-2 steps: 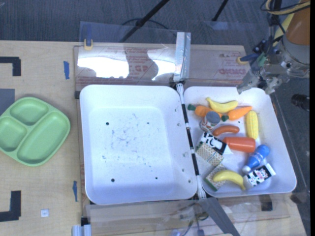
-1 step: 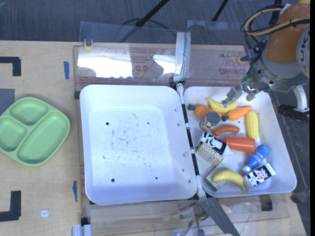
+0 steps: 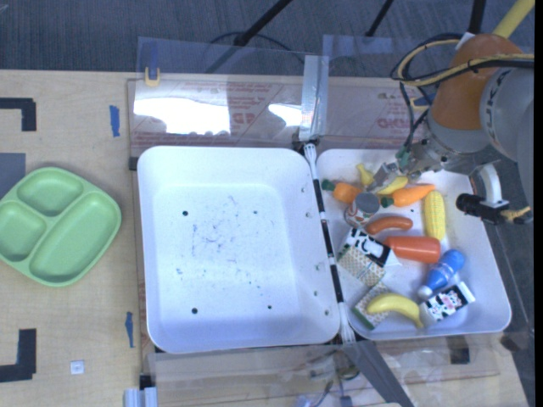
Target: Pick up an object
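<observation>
In the right bin (image 3: 496, 308), a banana (image 3: 395, 305) lies nearest, then a blue bottle (image 3: 443, 270), a sausage (image 3: 389, 224) and a corn cob (image 3: 434, 214). Farthest, the gripper (image 3: 397, 172) hovers just above a carrot (image 3: 413, 195); its opening can't be made out.

No lettering can be made out for certain. Faint reddish print runs across the clear plastic panels (image 3: 225, 108) behind the two bins, too blurred to read. The black-and-white carton (image 3: 366, 246) bears marks that cannot be read either.
</observation>
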